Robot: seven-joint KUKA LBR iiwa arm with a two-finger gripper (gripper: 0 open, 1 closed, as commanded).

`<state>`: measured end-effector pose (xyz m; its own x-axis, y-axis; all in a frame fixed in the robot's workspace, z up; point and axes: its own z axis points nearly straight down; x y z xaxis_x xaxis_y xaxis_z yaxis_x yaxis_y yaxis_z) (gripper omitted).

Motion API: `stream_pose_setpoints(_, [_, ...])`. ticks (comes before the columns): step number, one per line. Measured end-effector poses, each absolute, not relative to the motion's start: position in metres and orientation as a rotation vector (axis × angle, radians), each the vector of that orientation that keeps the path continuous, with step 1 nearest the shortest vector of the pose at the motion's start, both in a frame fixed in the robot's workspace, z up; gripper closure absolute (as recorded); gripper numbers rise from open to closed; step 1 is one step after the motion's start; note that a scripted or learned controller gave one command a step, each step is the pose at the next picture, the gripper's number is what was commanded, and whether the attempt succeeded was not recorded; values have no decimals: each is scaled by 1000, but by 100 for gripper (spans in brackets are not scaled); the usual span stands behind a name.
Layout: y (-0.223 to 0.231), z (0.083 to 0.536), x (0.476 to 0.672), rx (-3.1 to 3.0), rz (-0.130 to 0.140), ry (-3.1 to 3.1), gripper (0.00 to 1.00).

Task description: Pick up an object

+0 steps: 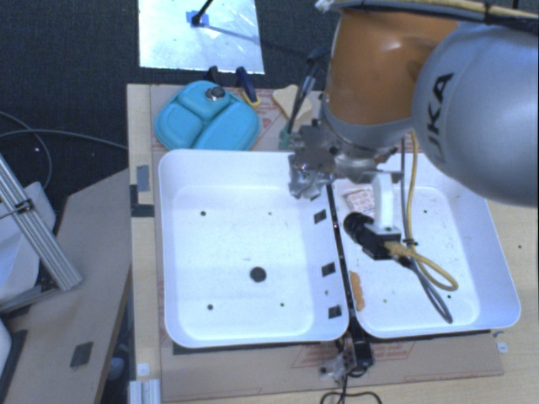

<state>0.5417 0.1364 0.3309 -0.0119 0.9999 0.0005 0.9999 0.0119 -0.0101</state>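
My gripper [306, 182] hangs over the far end of the wall between the two white bins, under the big grey and orange wrist. A small dark round disc [258, 273] lies on the floor of the left bin [181, 225], well in front of and left of the gripper. In the right bin [480, 251] a small white packet with red print [360, 199] lies just right of the gripper, partly under the arm. A thin orange-brown piece [356, 290] lies near that bin's front left corner. Nothing shows between the gripper's tips.
A blue sectioned dish [206, 118] sits behind the left bin, with a pale wedge [285, 101] beside it. A shiny sheet [200, 23] lies further back. An aluminium rail [34, 230] slants at the left. The arm covers the back of the right bin.
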Motion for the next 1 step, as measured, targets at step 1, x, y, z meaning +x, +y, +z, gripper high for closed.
stream_pose_setpoints(1, [128, 254, 621, -2223, 0, -2222, 100])
